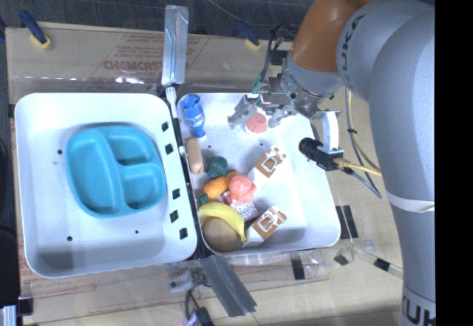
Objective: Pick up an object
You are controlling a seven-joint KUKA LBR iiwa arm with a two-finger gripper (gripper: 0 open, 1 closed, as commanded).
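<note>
My gripper (256, 113) hangs over the back part of the right bin (314, 199). A small round pink object (256, 123) sits between its two grey fingers (238, 111), which are shut on it. The pink object looks raised a little off the bin floor, with a faint shadow below it. Other objects lie in the right bin: a blue bottle (192, 113), a tan sausage (194, 156), a dark green piece (217, 166), an orange (215, 186), a red-pink fruit (242, 187), a banana (226, 216), a brown round fruit (221, 236) and two brown-and-white boxes (270, 162) (268, 221).
The left bin (37, 236) holds a blue divided tray (117, 169). A ridge with black clips (177, 169) separates the bins. The arm's grey body and orange band (329, 29) cover the bench's right side. A black fitting (314, 151) juts over the right bin.
</note>
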